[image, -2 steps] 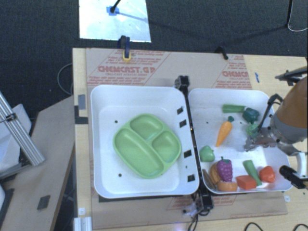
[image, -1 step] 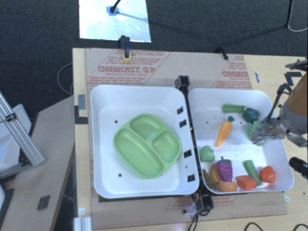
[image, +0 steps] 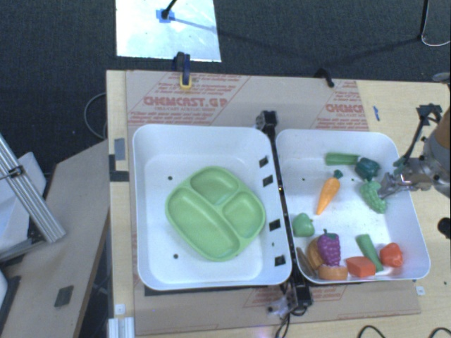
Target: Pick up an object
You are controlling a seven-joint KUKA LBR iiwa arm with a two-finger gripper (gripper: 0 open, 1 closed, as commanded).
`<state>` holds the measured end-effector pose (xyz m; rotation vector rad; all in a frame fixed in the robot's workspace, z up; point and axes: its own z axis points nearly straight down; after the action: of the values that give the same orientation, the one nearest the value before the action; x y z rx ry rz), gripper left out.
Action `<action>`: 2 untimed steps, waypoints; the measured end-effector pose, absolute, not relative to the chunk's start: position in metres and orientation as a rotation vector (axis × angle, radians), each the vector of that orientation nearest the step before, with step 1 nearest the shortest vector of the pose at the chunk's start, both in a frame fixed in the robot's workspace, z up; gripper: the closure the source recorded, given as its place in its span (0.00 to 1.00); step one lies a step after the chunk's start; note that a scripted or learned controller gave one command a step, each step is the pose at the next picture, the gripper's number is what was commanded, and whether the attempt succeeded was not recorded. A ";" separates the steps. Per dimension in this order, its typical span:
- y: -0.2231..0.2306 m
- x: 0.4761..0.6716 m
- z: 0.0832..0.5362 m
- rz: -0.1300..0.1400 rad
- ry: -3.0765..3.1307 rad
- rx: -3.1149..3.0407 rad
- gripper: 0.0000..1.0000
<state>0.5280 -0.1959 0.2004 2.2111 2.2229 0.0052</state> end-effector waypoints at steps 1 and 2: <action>-0.196 0.529 0.226 0.003 2.225 2.212 1.00; -0.135 0.541 0.222 0.003 2.232 2.211 1.00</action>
<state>0.5408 -0.1347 0.2221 2.2109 2.2320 0.0027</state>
